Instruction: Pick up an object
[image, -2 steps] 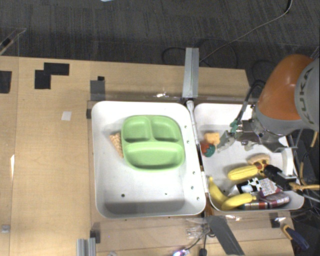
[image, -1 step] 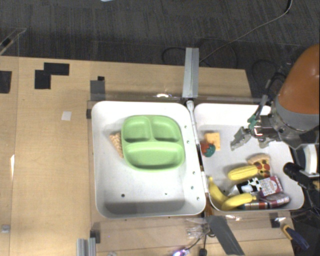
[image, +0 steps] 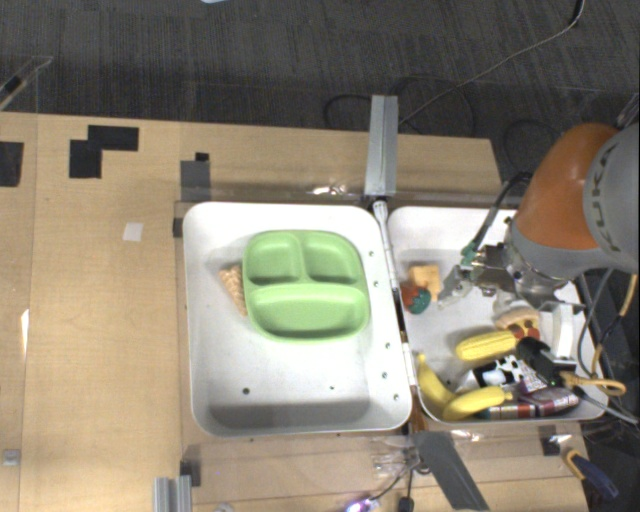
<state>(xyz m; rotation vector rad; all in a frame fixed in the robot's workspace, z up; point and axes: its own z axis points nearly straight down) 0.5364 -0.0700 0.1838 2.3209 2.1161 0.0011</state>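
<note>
At centre right of the frame we see the claw (image: 470, 275) poised low over the right bin (image: 450, 225) (whether spread or closed we cannot tell), near the small yellow block (image: 427, 277), presumably lining up a pick, bananas (image: 470, 385) lying lower right.

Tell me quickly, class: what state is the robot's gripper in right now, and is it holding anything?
Gripper: over the right bin, near a small yellow block; open or closed cannot be told, and no object is seen held.
</note>
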